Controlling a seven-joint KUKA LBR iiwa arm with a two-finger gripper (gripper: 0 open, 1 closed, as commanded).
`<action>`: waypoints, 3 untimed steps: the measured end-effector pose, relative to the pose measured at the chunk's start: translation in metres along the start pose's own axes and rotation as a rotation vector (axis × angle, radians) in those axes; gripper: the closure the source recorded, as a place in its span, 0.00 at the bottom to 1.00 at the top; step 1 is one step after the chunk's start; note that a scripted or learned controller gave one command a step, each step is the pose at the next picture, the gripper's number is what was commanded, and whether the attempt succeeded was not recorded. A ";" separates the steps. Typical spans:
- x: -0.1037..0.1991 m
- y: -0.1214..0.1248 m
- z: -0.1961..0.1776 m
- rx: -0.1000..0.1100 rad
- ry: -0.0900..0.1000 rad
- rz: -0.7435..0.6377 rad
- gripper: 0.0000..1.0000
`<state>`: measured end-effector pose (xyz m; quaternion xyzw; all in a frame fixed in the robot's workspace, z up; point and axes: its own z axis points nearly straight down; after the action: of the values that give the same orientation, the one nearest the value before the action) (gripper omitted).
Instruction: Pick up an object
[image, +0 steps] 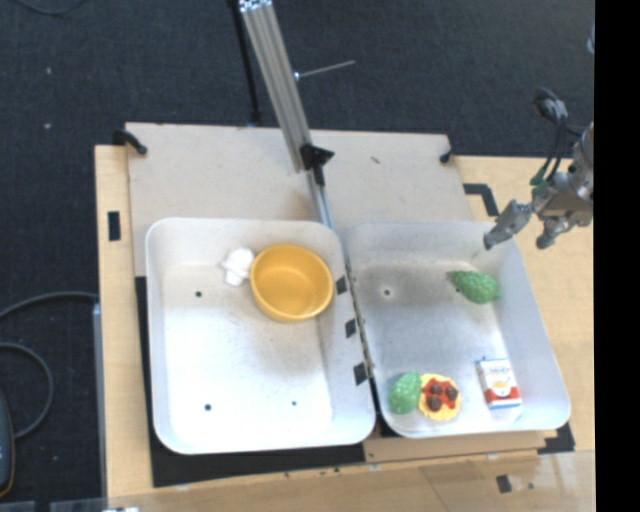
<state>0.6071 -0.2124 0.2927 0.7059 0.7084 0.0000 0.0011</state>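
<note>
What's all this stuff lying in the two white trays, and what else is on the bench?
bowl: one, yellow, left bin, upper middle
small lumpy object: one, white, left bin, touching the bowl's left side
leafy toy: one, green, right bin, upper right
rounded toy: one, green, right bin, near the front edge
round toy: one, yellow with red and dark spots, right bin, just right of the rounded toy
small carton: one, white, red and blue, right bin, front right corner
bins: two, white, side by side on the bench
metal rail: one, grey, slanting from the top to between the bins
end effector: one, grey, above the right bin's upper right edge
</note>
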 end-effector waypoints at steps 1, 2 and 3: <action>0.000 0.000 0.000 0.000 -0.001 0.000 0.00; -0.003 -0.001 0.060 0.002 -0.001 0.004 0.00; 0.001 0.002 0.103 0.004 -0.001 0.003 0.00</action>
<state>0.6090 -0.2118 0.1894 0.7068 0.7074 -0.0019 0.0000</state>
